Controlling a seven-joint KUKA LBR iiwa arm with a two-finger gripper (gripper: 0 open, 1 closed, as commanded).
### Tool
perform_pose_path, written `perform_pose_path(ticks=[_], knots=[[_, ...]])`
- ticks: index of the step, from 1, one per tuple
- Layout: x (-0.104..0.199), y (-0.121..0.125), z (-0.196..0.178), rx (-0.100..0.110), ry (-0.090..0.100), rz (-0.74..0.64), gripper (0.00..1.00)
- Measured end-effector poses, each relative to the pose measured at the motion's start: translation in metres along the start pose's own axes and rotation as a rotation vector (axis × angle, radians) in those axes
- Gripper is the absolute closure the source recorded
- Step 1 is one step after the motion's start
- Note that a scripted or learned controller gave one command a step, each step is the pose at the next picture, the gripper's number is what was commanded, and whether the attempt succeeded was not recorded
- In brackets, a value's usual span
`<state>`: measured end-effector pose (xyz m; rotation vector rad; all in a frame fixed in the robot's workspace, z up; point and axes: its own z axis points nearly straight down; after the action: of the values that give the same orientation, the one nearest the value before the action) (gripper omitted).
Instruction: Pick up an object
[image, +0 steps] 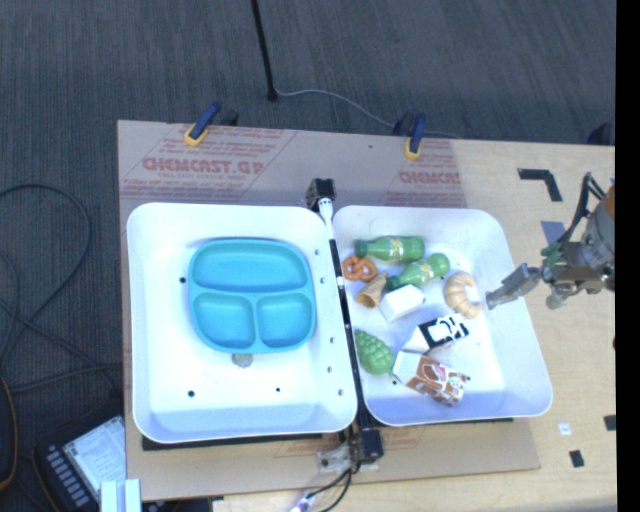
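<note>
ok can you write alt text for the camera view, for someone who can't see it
A grey robot arm's gripper hovers at the right edge of the right white bin, which holds a jumble of small toy foods including two green bottles and a tan croissant. The left white bin holds a blue three-compartment plastic tray.

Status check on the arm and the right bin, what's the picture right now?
Gripper over right bin's right edge, nothing seen held. Croissant nearest, untouched. Toys crowded close together.
</note>
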<state>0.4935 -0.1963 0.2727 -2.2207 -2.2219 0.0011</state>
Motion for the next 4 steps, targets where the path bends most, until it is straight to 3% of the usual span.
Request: perform_pose_path(ticks=[1, 2, 3, 4], knots=[[0.042, 0.028, 0.153, -0.009, 0.000, -0.001, 0.00], [0.038, 0.030, 0.141, -0.019, -0.009, 0.003, 1.00], [0.019, 0.095, 0.158, 0.000, -0.001, 0.000, 1.00], [0.019, 0.095, 0.157, 0.000, 0.000, -0.001, 0.00]])
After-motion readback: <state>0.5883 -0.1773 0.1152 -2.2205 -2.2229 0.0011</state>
